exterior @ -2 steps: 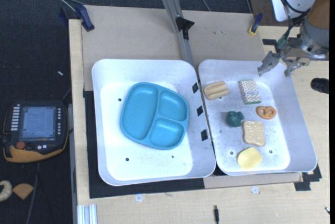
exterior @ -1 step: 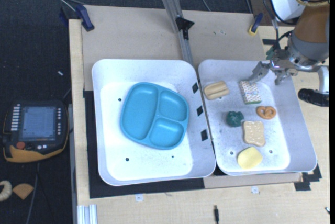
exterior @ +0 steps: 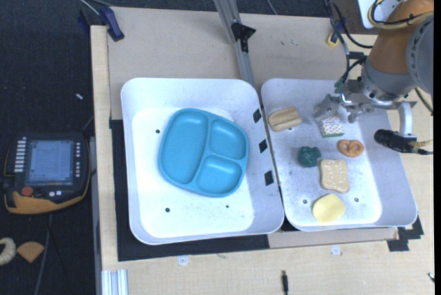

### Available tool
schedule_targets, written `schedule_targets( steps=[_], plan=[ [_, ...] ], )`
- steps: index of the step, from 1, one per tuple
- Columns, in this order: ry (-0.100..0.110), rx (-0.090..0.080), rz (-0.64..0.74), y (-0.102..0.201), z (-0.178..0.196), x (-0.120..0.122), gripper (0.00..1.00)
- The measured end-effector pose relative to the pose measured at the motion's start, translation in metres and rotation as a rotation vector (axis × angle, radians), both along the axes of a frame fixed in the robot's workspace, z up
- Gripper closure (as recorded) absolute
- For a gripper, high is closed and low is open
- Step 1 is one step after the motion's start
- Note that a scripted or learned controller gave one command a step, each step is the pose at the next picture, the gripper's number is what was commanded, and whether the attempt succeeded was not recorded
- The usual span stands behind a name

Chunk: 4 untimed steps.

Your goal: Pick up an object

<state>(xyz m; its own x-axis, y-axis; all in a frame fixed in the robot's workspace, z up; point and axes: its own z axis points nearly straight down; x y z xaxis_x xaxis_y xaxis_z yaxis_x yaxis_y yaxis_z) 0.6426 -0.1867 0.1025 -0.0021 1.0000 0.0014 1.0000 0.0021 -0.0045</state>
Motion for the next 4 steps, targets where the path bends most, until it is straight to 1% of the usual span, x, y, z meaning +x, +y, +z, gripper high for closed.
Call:
schedule_targets(
  steps=[1,2,3,4],
  plan=[
    [-0.007,-0.001,0.001,0.0,0.015,0.002,1.0],
    [-0.011,-0.003,-0.001,0.001,0.08,0.0,1.0],
    [-0.011,-0.003,0.0,0.001,0.13,0.001,1.0],
    [-0.002,0.001,0.002,0.051,0.119,-0.02,1.0]
  ],
)
